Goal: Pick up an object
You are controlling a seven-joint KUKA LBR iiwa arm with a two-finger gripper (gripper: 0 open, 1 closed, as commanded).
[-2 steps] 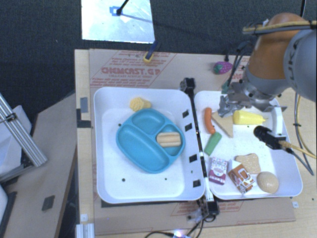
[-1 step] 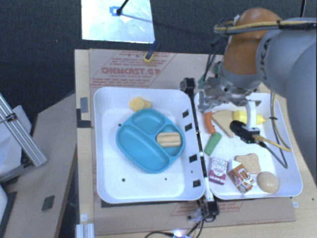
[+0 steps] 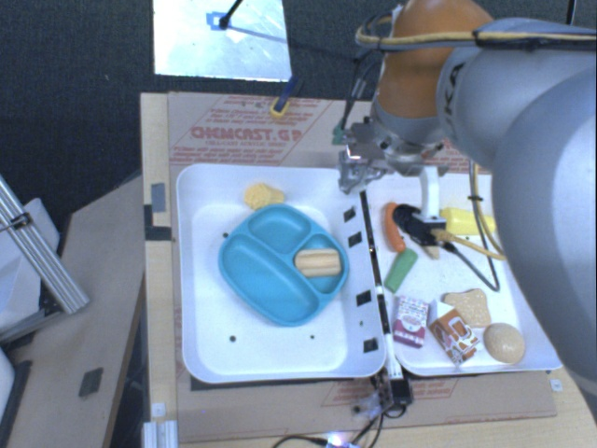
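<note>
Gripper [image 3: 353,177] is seen above the bins' far divider; finger state cannot be told. Slim green plastic bar [image 3: 400,271] judged light, stiff; best grasped mid-length.

left bin [image 3: 201,343]: tray [image 3: 266,278] in middle, roll [image 3: 318,262] in tray's right compartment, chip [image 3: 264,195] behind tray
right bin [image 3: 485,367]: carrot [image 3: 394,227] and pepper [image 3: 401,269] near divider, carton [image 3: 410,320], box [image 3: 454,334], bread [image 3: 466,304], egg [image 3: 505,342] in front
gripper [image 3: 353,177]: over divider, at back

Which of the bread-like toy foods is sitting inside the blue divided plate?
The tan bread roll, lying in one compartment of the blue divided plate. The toast slice and round bun lie in the right bin.
</note>
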